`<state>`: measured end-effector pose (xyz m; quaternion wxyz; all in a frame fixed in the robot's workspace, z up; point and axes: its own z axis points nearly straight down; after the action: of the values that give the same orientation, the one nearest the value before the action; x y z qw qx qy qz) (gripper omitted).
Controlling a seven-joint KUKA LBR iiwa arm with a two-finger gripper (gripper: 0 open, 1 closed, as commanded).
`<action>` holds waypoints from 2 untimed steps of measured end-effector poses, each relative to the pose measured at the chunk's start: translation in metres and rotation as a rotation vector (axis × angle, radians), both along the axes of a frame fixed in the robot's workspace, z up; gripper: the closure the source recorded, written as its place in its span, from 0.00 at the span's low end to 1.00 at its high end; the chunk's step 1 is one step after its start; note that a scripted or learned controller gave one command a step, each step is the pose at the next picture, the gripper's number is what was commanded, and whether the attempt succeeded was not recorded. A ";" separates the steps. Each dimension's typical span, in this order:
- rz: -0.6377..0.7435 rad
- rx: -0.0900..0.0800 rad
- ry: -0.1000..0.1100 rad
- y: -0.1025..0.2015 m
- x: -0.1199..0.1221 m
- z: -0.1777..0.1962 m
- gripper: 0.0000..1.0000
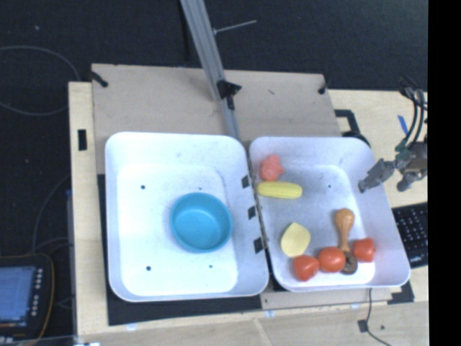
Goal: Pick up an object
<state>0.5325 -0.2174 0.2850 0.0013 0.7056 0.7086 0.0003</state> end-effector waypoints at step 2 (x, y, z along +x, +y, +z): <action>-0.011 0.000 0.004 -0.002 0.003 -0.088 0.00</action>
<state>0.5357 -0.2198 0.1973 0.0000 0.7096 0.7046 -0.0014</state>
